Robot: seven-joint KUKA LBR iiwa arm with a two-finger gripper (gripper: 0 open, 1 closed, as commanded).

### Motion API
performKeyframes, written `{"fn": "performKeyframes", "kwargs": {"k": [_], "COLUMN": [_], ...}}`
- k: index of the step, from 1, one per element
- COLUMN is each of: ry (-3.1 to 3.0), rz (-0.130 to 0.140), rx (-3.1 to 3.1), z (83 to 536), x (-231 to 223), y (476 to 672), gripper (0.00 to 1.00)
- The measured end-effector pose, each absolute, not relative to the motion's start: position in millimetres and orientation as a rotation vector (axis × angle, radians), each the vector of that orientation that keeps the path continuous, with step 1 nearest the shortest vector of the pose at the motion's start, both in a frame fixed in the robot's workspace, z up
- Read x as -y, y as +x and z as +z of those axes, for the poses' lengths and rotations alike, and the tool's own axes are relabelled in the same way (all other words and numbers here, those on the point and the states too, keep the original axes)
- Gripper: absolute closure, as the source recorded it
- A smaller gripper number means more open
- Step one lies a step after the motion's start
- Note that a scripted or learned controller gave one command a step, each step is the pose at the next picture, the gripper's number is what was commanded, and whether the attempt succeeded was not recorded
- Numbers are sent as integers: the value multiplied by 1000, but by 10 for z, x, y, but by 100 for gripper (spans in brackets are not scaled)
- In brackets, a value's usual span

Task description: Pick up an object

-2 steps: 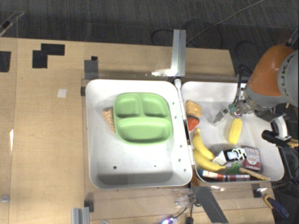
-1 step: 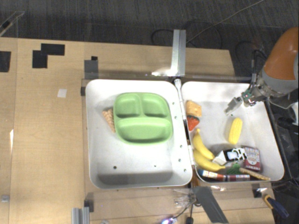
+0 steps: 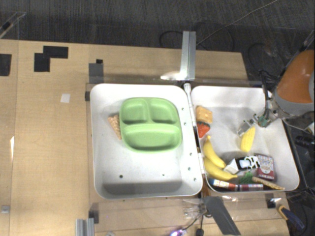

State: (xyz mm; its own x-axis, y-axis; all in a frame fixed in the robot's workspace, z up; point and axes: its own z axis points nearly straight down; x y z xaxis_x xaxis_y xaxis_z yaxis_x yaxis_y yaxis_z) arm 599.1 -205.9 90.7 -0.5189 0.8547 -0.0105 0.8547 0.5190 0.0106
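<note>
The arm [image 3: 295,90] had a grey body with a rounded orange band. Its gripper [image 3: 250,125] was small, of grey metal.

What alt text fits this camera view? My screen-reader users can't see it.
A grey arm's gripper reaches from the right into the right white bin, just above a small yellow object. Bananas and clutter lie nearby; the left bin holds a green divided plate.
</note>
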Motion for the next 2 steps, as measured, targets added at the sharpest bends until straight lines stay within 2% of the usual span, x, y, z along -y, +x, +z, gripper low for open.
{"fn": "performKeyframes", "kwargs": {"k": [1,2], "ry": [1531,1997], "rz": [14,6], "rx": [-2719,-2416], "z": [1045,1435], "x": [2045,1990], "y": [6023,6232], "gripper": [100,100]}}
